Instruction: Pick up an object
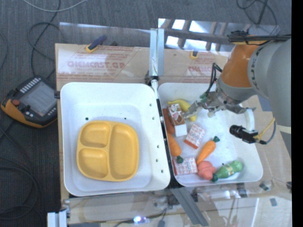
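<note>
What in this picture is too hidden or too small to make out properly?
- Gripper: in the camera view its tips blur into the toys beneath, so their state is unclear.
- Banana: partly covered by the gripper and a small carton.
- Cartons' print: too small to read.
- Long orange piece by the bin's left wall: partly hidden under cartons.
- Arm: cut off by the right edge.

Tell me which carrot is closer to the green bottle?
The carrot in the middle of the right bin, with its green top pointing up and right. It lies just above the green bottle. The other carrot lies along the bin's left wall, farther away.
</note>
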### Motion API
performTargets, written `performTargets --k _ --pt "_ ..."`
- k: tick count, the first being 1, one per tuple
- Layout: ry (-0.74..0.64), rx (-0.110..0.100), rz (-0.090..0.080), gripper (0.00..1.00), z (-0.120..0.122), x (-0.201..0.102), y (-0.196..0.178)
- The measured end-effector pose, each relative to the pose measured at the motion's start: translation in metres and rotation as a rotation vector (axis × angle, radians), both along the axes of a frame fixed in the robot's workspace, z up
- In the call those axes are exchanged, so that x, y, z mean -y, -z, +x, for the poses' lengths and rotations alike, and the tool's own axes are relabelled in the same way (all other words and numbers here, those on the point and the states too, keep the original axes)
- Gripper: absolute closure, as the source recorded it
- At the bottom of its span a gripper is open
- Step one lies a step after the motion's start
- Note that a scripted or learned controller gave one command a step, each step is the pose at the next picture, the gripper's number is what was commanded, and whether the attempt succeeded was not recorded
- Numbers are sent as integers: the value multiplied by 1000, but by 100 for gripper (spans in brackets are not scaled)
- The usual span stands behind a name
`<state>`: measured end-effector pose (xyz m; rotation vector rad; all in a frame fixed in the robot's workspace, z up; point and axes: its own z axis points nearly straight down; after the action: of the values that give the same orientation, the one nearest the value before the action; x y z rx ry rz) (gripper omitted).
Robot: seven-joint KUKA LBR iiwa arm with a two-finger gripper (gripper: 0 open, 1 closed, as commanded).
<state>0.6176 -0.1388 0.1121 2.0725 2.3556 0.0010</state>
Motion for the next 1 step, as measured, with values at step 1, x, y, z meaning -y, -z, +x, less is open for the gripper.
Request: performTargets --k 1 --pt "-88 5 -8 0 53 -17 23"
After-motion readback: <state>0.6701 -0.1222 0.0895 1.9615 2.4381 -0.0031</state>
